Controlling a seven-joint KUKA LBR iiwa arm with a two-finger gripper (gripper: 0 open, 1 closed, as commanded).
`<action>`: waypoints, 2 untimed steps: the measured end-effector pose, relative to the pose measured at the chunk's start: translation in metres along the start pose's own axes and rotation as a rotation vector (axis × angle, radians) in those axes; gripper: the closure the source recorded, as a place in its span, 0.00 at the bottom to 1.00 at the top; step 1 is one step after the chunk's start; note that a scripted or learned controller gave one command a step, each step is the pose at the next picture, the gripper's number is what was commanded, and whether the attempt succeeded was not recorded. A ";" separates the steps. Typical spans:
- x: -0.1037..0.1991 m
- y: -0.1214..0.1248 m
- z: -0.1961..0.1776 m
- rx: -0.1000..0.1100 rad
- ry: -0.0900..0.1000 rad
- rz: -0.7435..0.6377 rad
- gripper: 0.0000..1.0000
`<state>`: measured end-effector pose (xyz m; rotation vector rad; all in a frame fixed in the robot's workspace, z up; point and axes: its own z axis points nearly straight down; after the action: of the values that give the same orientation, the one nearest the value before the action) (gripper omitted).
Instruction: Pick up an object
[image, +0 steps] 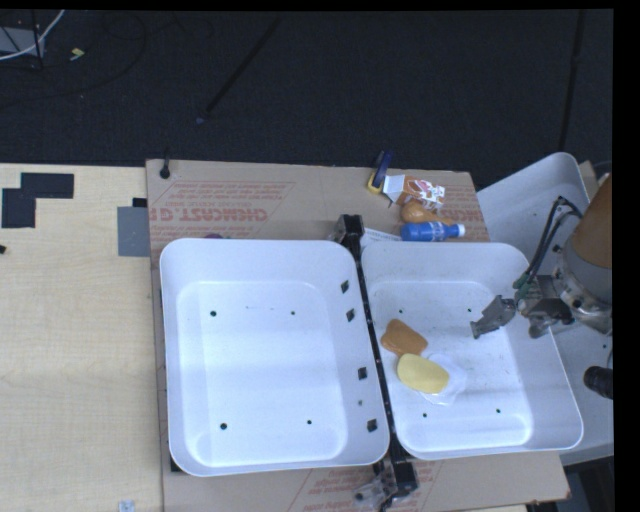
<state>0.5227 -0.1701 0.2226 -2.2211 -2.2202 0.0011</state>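
In the right bin (500, 430) lie two objects, touching each other at its left side. One is a flat orange-brown piece (403, 337); the other is a yellow rounded piece (423, 373) resting on a bit of clear wrap. My gripper (516, 321) hovers over the bin's right part, well to the right of both and a little farther back. Its fingers stand open with nothing between them; the left fingertip (488, 323) points toward the bin's middle.
The left bin (200, 440) sits beside the right one, with a black divider (362, 330) between them. Behind the right bin on the cardboard lie a blue bottle (432, 232), an orange item (418, 212), a white-red packet (425, 190) and a yellow-blue tool (380, 172).
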 end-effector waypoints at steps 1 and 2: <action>0.061 0.081 0.138 0.002 0.005 -0.006 0.00; 0.147 0.122 0.028 -0.013 0.003 -0.010 0.00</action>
<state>0.6447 -0.0232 0.1948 -2.2146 -2.2358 -0.0165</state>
